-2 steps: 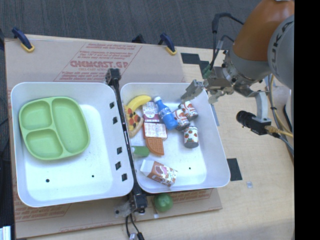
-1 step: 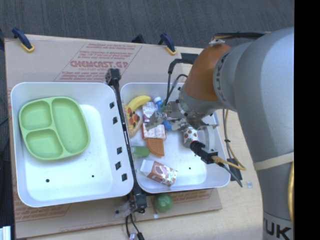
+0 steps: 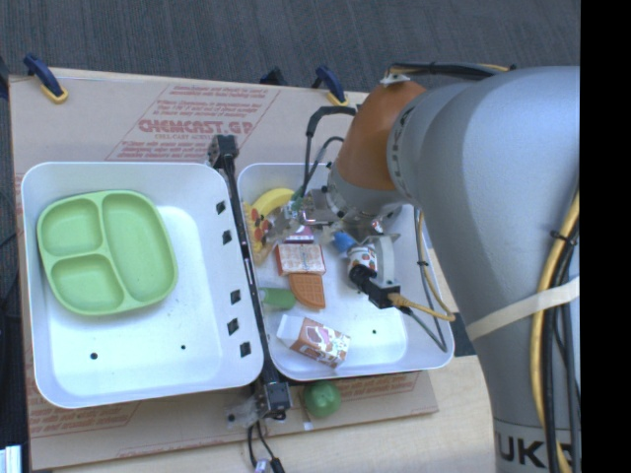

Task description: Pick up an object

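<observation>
I see both white bins (image 3: pixel 128 382) as smooth plastic with a soft sheen. The green divided plate (image 3: pixel 104 252) looks like matt plastic. Printed brown cardboard (image 3: pixel 148 116) covers the surface. My arm's shell (image 3: pixel 493 175) is smooth satin grey, its orange band (image 3: pixel 367 144) slightly glossy. The small carton (image 3: pixel 314 341) looks like printed paper.

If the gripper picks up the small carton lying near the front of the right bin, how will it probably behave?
The carton lies flat on its side, boxy with flat faces, so it probably will not roll. It looks like a small drink box, likely light for its size. Its printed surface seems smooth, so it may slip, and pushing it would likely slide it along the right bin.
</observation>
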### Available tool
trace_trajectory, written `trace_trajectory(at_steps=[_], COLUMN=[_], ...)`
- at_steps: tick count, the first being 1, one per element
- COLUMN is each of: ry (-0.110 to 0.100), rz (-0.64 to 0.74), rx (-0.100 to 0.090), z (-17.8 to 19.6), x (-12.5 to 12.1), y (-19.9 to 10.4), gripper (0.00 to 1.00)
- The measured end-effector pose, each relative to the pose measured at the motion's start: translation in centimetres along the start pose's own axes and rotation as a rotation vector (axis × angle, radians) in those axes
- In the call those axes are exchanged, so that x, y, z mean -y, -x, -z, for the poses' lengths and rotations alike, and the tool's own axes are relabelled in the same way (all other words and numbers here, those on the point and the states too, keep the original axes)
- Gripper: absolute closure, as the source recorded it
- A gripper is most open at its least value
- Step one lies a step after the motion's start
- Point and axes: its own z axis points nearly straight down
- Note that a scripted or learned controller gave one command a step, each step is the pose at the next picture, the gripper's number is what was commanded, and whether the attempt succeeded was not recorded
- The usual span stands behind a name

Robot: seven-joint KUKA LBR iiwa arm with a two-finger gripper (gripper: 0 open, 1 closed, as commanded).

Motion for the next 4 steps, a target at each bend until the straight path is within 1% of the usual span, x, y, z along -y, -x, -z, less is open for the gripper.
trace_trajectory(at_steps=[1,3,4], ry=[-0.008,-0.009,-0.006], rz=[0.002,0.007,0.0], rx=[-0.002,-0.003,-0.004], z=[0.7,2.8,16.1], x=[0.2,0.1,-3.8], y=[0.0,-0.1,-3.7], gripper=[1.0,1.0,1.0])
